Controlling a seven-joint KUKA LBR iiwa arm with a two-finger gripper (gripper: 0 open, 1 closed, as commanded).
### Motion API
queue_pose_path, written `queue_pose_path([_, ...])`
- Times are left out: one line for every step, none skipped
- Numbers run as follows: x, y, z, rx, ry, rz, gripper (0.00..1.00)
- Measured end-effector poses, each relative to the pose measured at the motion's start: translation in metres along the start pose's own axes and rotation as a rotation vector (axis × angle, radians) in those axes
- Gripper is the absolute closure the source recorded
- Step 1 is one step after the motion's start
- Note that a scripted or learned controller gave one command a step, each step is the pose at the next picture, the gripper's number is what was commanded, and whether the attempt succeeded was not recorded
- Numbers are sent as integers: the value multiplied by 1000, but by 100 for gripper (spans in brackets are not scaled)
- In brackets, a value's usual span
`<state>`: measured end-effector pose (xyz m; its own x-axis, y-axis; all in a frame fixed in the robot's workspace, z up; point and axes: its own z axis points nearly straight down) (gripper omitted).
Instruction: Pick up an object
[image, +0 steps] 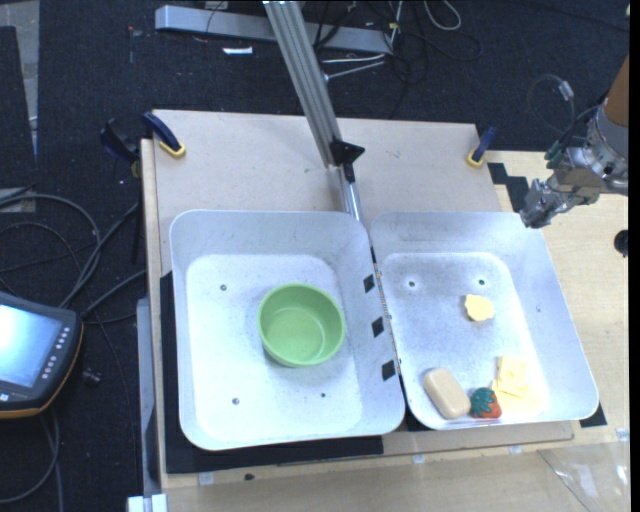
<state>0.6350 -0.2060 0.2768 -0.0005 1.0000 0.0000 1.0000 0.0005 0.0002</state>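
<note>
A green bowl (301, 325) stands upright in the left bin (200, 290). The right bin (545, 290) holds a small yellow piece (480, 308) near its middle, a tan oval block (446, 392) at the front, a small red and green object (485, 402) beside it, and a pale yellow block (515, 380) at the front right. My gripper (535, 213) hangs at the far right, above the right bin's back right corner, apart from all the objects. Nothing shows between its tips.
A slanted metal pole (312, 90) runs from the top of the view down to the seam between the bins. Blue and yellow clamps (165, 138) (482, 146) sit at the board's back corners. A tablet screen (30, 350) lies at the left.
</note>
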Motion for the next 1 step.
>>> queue_pose_path([0,0,0,0,0,0,0])
